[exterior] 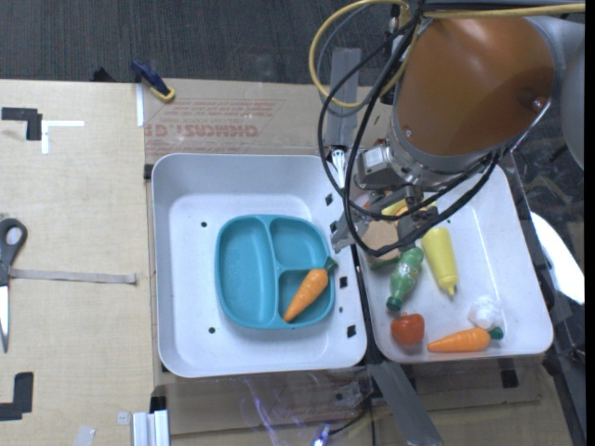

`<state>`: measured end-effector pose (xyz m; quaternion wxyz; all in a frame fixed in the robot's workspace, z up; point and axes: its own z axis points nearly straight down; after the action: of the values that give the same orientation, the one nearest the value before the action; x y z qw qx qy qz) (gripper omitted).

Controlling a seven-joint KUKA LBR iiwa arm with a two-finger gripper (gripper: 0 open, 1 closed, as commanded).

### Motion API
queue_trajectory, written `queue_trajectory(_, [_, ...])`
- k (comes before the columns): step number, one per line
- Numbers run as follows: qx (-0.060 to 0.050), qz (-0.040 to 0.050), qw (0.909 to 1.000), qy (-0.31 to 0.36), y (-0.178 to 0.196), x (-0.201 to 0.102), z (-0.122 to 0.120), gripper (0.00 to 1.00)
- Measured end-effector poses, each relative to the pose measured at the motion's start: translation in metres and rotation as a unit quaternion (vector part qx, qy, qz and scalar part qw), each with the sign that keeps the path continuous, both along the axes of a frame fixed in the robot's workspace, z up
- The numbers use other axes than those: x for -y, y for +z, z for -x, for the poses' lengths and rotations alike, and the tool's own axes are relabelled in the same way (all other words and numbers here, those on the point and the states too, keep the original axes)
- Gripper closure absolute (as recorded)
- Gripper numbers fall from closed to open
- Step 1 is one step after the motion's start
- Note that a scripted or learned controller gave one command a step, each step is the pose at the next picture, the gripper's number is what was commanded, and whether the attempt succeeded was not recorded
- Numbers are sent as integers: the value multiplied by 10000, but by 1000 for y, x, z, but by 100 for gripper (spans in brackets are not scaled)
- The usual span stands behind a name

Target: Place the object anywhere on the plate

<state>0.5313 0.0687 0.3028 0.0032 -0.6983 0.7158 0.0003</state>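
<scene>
**benchwatcher:** While the arm (474, 82) hangs over the right bin (521, 268), the carrot (308, 293) is lying in the teal plate (244, 272); it sits in the lower right compartment, tilted, tip toward the lower left, leafy end up by the plate's right rim; the plate itself is in the left bin (177, 277), roughly centred.

**gearhead_22:** ok and the gripper (395, 214)? open, closed, got anything?

**benchwatcher:** honestly can't tell; the wrist with its big orange band covers most of it, and all I get is a tangle of black cables and some metal bits over the upper left part of the right bin; whether anything is in there, no idea.

**gearhead_22:** what else is in that right bin?

**benchwatcher:** a yellow squeeze bottle (442, 258) just below the wrist, lying at a slant; a green bottle (404, 278) right beside it on the left, close enough that they might touch; a small red tomato-looking thing (407, 329) below the green one; a second carrot (458, 341) along the bottom wall, lying nearly flat; something white and lumpy (482, 315) just above its leafy end; also a brownish round piece (379, 235) half under the cables, can't say what it is.

**gearhead_22:** anything outside the bins?

**benchwatcher:** scissors (8, 263) at the far left edge of the bench; a blue clip (152, 79) up top near the cardboard (223, 124).
</scene>
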Motion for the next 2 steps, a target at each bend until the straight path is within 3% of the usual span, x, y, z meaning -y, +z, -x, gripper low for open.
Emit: queue_trajectory(2, [0, 0, 10000, 0, 0, 0, 0, 0])
